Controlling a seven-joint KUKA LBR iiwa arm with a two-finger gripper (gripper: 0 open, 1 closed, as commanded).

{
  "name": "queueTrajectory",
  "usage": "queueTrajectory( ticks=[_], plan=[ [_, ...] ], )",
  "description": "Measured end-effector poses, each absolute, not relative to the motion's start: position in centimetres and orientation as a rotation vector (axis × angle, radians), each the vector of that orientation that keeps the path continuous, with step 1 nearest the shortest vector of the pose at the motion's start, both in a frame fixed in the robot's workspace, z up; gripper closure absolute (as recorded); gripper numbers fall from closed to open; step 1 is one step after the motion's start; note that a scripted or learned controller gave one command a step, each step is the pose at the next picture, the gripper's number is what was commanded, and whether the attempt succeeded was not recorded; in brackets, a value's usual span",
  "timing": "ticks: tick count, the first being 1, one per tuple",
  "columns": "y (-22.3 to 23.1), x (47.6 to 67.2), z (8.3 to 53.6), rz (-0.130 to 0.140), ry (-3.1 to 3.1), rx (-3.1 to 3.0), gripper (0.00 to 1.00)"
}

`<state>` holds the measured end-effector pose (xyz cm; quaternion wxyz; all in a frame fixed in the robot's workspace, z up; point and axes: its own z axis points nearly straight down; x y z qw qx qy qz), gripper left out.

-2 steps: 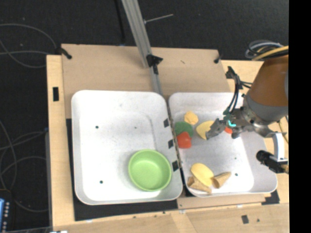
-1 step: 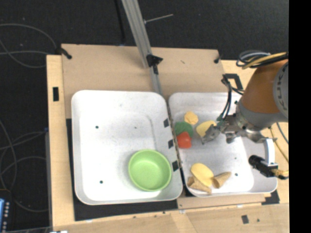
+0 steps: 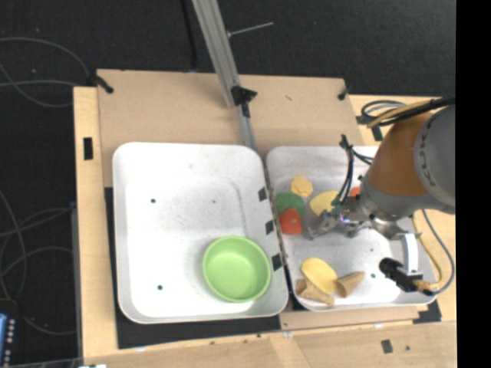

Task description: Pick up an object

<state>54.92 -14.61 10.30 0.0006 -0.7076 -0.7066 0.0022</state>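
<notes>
My gripper (image 3: 321, 225) hangs low in the middle of the right bin (image 3: 368, 294), on the grey arm with its orange band coming in from the right. Just left of it lie a red piece (image 3: 291, 221) and a green piece (image 3: 288, 202), side by side. A small yellow piece (image 3: 301, 186) sits behind them, and another yellow piece (image 3: 325, 202) lies right behind the gripper, partly hidden by the wrist. Toward the front of the bin rest a yellow banana-like piece (image 3: 317, 273) and tan pieces (image 3: 349, 283). I see nothing held between the fingers.
The left bin (image 3: 153, 198) holds a light green bowl (image 3: 236, 268) at its front right. A metal pole (image 3: 219, 48) rises from behind the bins. Cables and a black part (image 3: 399, 272) hang off the arm at the right bin's right side.
</notes>
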Motion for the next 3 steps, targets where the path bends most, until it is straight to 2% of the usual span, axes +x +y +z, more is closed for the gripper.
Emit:
queueTrajectory(
  ticks=[1,3],
  plan=[
    [-14.6,55.1,11.7,-0.004,-2.217,-2.230,1.00],
    [-13.4,54.2,22.6,-0.008,-2.231,-2.221,1.00]
  ],
)
